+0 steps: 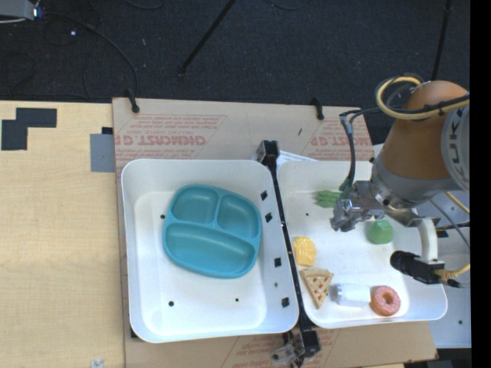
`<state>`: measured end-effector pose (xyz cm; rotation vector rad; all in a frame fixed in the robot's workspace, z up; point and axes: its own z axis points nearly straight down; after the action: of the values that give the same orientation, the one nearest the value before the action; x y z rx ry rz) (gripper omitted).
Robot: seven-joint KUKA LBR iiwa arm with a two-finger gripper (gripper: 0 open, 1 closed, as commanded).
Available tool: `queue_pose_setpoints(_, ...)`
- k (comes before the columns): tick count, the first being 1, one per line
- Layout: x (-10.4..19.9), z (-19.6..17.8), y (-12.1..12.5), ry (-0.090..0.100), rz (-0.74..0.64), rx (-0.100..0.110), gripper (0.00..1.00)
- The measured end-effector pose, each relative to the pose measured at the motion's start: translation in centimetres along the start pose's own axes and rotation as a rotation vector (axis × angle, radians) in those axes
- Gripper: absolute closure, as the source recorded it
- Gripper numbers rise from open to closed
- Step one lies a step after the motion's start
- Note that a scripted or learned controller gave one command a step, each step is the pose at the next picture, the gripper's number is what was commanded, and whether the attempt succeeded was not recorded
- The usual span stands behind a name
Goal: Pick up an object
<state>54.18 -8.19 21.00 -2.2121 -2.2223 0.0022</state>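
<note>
My gripper [343,218] hangs low over the middle of the right bin [360,313], below the grey arm with its orange band. Whether anything sits between its fingers is hidden by the metal body. A green leafy toy [328,198] lies just up and left of it. A green round object [379,231] rests just to its right. Nearer the front lie a yellow toy [304,251], a pizza slice [316,284], a clear small bottle [349,294] and a pink-frosted doughnut [385,300].
The left bin [146,313] holds a teal divided plate [212,230]. A black divider [279,228] separates the two bins. A black cable fitting [414,267] with a white hose hangs off the arm over the right bin's right side. Cardboard lies under both bins.
</note>
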Motion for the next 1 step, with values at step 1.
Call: queue_pose_setpoints(1,4.92,0.53,0.09,0.000,0.000,-0.001,1.00)
